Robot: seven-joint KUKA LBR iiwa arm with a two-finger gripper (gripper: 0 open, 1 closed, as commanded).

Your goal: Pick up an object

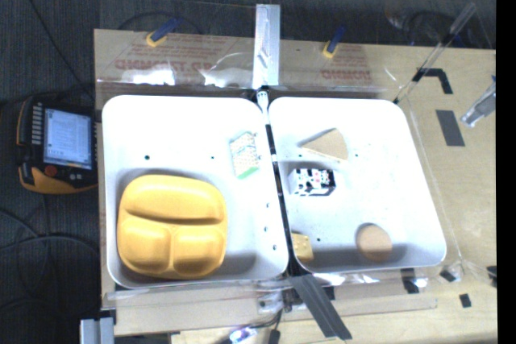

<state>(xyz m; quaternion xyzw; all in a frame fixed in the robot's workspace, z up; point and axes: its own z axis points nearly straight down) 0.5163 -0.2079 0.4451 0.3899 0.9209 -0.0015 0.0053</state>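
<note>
A large yellow block (171, 223) with rounded lobes lies in the front of the left bin (161, 113). Near that bin's right wall lies a small green and white packet (244, 155). In the right bin (403, 149) a tan wedge (326, 144) lies toward the back, and a black and white patterned piece (311, 180) sits just in front of it. A round tan piece (373, 240) rests near the front wall, and a small tan cube (301, 246) sits in the front left corner.
A metal divider post (267, 44) stands behind the seam between the bins. A handheld pendant with a screen (58, 144) lies left of the bench. Clear plastic sheeting and two blue and yellow clips (164, 31) line the back edge.
</note>
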